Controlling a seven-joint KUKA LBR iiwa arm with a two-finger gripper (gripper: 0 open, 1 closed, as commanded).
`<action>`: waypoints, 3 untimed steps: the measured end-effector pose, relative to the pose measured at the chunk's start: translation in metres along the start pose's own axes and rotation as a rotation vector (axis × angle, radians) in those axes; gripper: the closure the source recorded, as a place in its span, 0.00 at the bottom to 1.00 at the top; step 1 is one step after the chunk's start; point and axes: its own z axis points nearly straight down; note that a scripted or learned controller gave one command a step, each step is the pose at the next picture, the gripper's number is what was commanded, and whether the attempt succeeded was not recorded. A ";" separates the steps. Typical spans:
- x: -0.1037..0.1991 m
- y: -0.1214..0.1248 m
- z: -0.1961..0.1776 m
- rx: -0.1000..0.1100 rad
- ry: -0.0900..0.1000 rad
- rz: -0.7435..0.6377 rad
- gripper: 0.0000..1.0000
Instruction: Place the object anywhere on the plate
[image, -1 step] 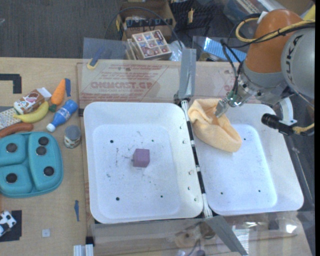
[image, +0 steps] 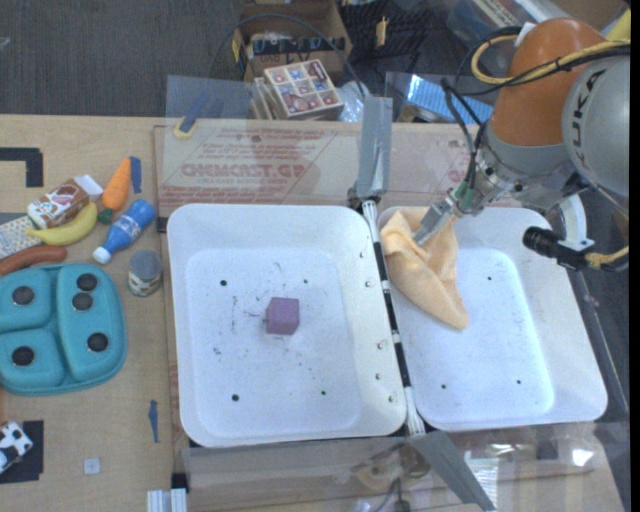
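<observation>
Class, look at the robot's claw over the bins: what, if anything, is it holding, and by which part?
The claw grips the yellow cloth by its upper edge; the rest trails down into the right bin.

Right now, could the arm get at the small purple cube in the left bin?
Probably yes. The small purple cube sits alone in the left white bin, nothing over it. The gripper is at the yellow cloth in the right bin.
</observation>
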 end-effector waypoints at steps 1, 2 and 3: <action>-0.001 0.002 -0.011 -0.006 -0.006 -0.001 1.00; -0.001 0.002 -0.011 -0.006 -0.006 -0.001 0.00; -0.003 0.003 -0.022 -0.012 -0.012 -0.002 1.00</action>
